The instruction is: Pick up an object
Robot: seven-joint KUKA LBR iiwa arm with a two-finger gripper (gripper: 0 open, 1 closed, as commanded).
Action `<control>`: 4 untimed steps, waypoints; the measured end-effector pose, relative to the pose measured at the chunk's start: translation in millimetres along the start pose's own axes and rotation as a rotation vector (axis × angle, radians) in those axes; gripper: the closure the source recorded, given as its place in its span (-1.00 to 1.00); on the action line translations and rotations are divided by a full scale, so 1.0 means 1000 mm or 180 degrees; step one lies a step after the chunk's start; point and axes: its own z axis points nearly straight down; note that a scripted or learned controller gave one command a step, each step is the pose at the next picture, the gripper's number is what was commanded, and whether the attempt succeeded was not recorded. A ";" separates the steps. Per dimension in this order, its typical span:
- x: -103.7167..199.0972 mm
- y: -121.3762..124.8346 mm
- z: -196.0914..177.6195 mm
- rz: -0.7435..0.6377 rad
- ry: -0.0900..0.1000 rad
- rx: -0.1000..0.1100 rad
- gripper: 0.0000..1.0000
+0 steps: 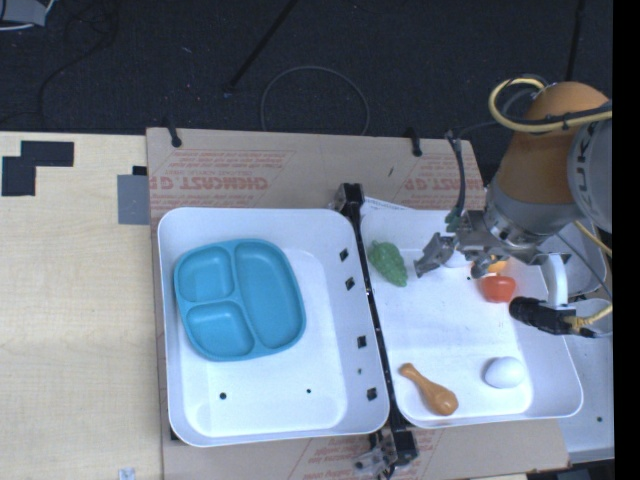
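Note:
My gripper [460, 259] hangs over the far part of the right bin [450, 368], open, with only bare bin floor showing between its fingers. One finger [433, 257] points toward a green leafy toy [389, 264] lying to its left, a small gap apart. A red-orange round toy [497, 288] lies just in front of the other finger. Near the front of the bin are a white egg [504, 372] and an orange drumstick-shaped toy [431, 389].
The left bin [330, 388] holds a blue divided plate [240, 298]. A black ridge [365, 308] separates the two bins. Cardboard [250, 173] lies under both, with a wooden bench top [70, 298] to the left.

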 end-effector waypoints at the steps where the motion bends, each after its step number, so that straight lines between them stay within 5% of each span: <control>1: 0.000 0.003 -0.007 -0.0005 -0.0003 -0.0036 -1.00; 3: 0.008 0.012 0.100 -0.0005 -0.0001 -0.0021 -1.00; 4: 0.006 0.012 0.086 0.0005 -0.0002 -0.0029 1.00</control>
